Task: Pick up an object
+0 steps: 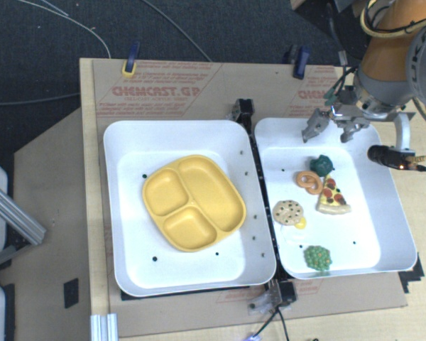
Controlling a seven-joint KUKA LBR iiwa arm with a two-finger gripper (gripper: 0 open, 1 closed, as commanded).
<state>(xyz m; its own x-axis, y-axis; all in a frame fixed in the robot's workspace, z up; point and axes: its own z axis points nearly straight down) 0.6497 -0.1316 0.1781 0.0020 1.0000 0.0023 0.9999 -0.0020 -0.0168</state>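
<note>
Five toy foods [321,190] below the open, empty gripper [331,128].

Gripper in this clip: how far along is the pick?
Nothing is picked yet. The gripper is open above the right bin's far end, holding nothing. The pretzel, pizza slice, cookie and broccoli all lie in the bin. Descent, grasp and lift remain.
</note>
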